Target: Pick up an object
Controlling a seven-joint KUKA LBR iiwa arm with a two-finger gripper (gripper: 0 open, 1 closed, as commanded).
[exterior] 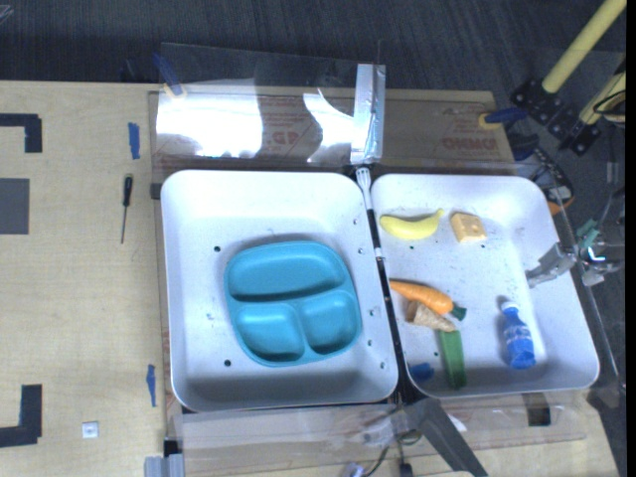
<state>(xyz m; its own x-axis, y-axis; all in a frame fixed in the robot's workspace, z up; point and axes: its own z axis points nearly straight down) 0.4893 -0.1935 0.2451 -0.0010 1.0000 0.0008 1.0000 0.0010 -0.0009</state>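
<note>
blue tray (pixel 290 301) fills left bin (pixel 189 207), right bin (pixel 517 207) centre open

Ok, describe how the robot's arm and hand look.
At the edge of the right bin, the hand is pale grey metal with dark parts behind it, a small teal patch and thin cables. Markings are too small to read.

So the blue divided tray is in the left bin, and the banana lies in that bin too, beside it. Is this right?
Not quite. The blue divided tray is in the left bin, but the banana lies in the right bin, near its far edge, as the camera view shows.
</note>
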